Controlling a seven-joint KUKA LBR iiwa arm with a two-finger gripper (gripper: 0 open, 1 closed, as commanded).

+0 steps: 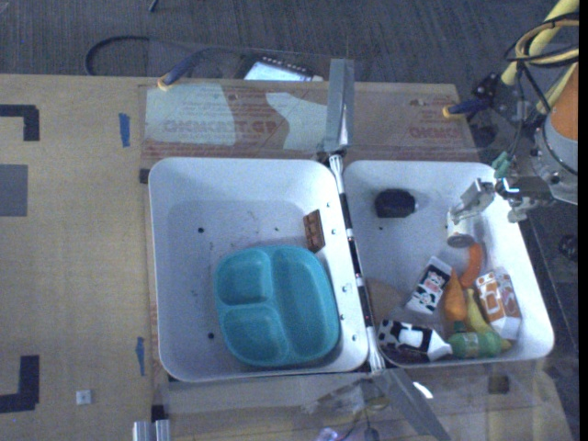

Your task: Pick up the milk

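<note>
We hover over the right bin (537,333)
Our gripper (469,211), whose opening we cannot tell, may snag the carrot (472,263) crowding the milk (430,286).

One camera here, fixed high above the pale wooden table (73,246), looking down at a slant. It faces the table's far edge, so dark grey carpet floor (386,16) fills the top strip of the view. Far enough back to take in both shallow white plastic bins whole: the left white bin (175,186) near centre, the right white bin (537,329) just beside it, close to the right border. The grey arm with its orange band (565,118) comes in at the upper right edge, cut off by the border. Bare tabletop runs down the left side
</note>
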